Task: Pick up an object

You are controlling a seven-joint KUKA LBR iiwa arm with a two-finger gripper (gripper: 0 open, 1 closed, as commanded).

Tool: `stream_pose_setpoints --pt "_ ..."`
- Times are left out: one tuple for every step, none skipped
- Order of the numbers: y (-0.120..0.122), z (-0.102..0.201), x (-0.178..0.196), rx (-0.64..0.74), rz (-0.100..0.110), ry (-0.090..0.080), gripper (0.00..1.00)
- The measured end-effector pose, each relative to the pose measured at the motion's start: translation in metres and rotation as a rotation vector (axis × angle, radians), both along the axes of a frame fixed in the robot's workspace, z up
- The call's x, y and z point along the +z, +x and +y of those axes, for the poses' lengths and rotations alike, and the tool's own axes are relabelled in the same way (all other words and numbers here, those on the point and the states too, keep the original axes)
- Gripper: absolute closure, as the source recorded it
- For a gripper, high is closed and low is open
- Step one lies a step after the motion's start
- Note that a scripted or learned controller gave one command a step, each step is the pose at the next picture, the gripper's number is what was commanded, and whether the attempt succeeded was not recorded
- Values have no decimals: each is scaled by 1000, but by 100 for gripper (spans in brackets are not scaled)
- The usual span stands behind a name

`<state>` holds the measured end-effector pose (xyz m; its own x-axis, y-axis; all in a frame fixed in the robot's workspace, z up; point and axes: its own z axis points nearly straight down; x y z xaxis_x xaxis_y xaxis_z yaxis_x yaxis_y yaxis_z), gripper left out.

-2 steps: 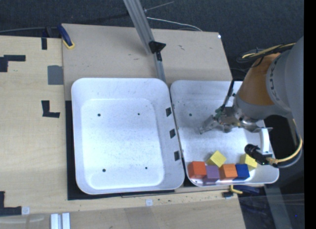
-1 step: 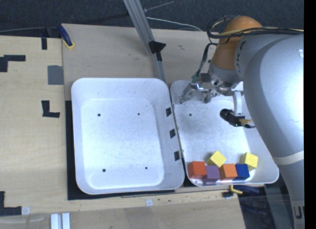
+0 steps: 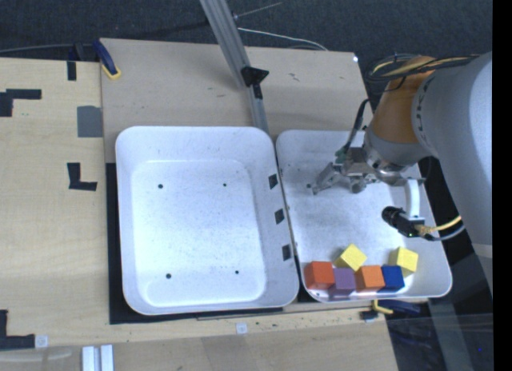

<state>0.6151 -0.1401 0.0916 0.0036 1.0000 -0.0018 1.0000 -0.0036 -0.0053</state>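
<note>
In the right bin [image 3: 320,161], over its upper half, the gripper [image 3: 326,182] hangs from the arm [image 3: 400,121], with its tips reaching toward the view's left above bare white floor. Whether the fingers are spread or pressed together cannot be told from this slanted look; nothing shows between them. The things to be picked lie well apart from it, crowded against the bin's near wall: a red block [image 3: 321,273], a purple block [image 3: 344,279], an orange block [image 3: 370,277] and a blue block [image 3: 392,277] touching in a row, with a yellow block [image 3: 353,257] tilted just behind the purple and orange ones and a second yellow block [image 3: 407,260] beside the blue. From the tips, the row lies toward the view's bottom and a little to the right, the red block being the nearest. The row's long axis runs left to right along the wall, so a grasp would likely need the fingers to close across a block front to back, where neighbours do not crowd. The first yellow block stands freest and seems the easiest target. The left bin [image 3: 128,153] holds none of the blocks.
</note>
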Motion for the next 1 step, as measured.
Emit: stream_pose_setpoints --pt "66 45 1 11 4 -5 0"
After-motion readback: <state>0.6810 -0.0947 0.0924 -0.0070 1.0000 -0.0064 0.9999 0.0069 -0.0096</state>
